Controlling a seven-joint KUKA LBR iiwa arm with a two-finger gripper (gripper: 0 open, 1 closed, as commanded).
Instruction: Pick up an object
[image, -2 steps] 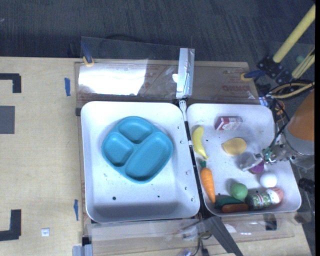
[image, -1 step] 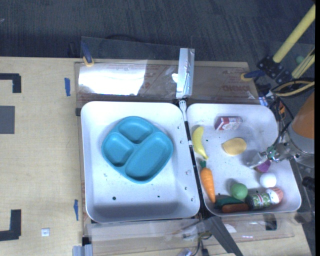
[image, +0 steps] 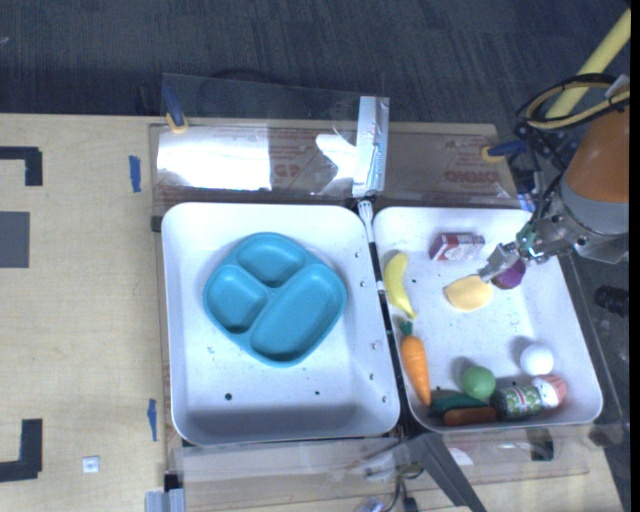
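Note:
My gripper (image: 503, 264) hangs over the upper right part of the right bin (image: 575, 330), reaching in from the right. A small purple object (image: 511, 277) lies right at its tip, partly covered by it. A yellow lemon-like piece (image: 468, 293) rests just to the lower left of the tip, close to it. A red and white packet (image: 457, 245) lies to the left of the gripper. Whether anything is gripped cannot be made out.
The right bin also holds a banana (image: 397, 283), a carrot (image: 416, 368), a green ball (image: 477, 381), a white egg (image: 537, 358), a can (image: 528, 397) and a dark item (image: 462, 411). A blue divided plate (image: 275, 297) sits in the left bin (image: 190, 380).

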